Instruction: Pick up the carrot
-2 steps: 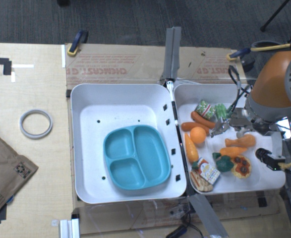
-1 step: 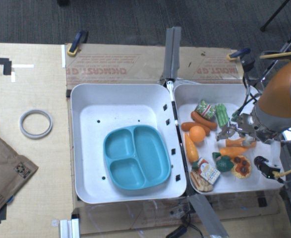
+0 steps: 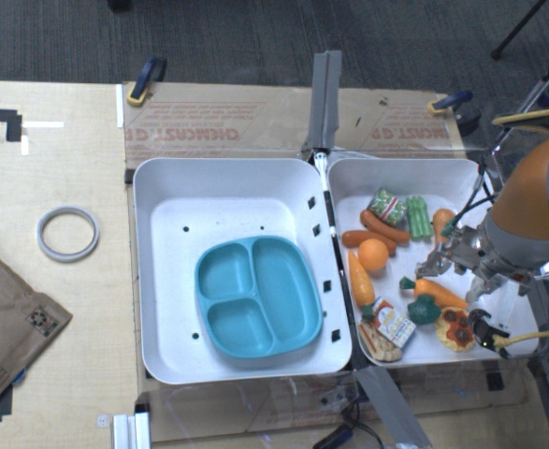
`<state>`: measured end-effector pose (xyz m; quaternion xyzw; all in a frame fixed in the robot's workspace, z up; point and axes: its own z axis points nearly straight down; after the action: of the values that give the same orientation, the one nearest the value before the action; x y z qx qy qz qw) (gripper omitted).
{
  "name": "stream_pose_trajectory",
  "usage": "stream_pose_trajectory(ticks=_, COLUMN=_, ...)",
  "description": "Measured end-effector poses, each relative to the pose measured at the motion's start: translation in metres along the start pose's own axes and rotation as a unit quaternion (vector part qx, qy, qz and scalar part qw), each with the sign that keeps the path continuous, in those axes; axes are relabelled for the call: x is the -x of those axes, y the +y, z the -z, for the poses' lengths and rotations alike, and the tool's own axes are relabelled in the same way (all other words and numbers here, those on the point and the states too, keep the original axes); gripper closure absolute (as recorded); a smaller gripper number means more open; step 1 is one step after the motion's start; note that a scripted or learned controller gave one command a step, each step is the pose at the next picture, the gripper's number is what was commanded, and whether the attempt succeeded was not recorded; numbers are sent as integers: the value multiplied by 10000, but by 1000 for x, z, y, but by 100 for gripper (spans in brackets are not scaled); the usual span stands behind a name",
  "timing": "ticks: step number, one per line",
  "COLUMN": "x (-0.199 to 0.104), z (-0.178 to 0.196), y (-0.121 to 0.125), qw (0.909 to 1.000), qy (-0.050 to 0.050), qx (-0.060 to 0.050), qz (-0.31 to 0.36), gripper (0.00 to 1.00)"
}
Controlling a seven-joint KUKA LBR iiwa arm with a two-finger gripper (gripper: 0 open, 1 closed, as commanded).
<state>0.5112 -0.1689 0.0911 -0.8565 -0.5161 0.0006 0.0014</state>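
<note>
The carrot (image 3: 440, 294) is orange with a small green top and lies on its side in the right bin (image 3: 461, 171), near the bin's right-hand middle. My gripper (image 3: 440, 262) hangs just above and behind it, reaching in from the right under the grey wrist with the orange band (image 3: 536, 190). The gripper's tip sits close over the carrot's leafy end. From this slant I cannot see contact between them.
Around the carrot lie a green pepper (image 3: 424, 312), a pizza slice (image 3: 456, 329), a small carton (image 3: 394, 325), an orange ball (image 3: 374, 253), two sausages (image 3: 384, 224) and green vegetables (image 3: 387, 206). A long orange piece (image 3: 360, 280) lies by the divider. The left bin (image 3: 162, 251) holds a blue divided plate (image 3: 255, 296).
</note>
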Motion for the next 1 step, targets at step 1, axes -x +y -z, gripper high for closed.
stream_pose_trajectory(ticks=1, x=12, z=0, y=-7, qw=9692, qy=-3, qx=9, qz=2463, gripper=0)
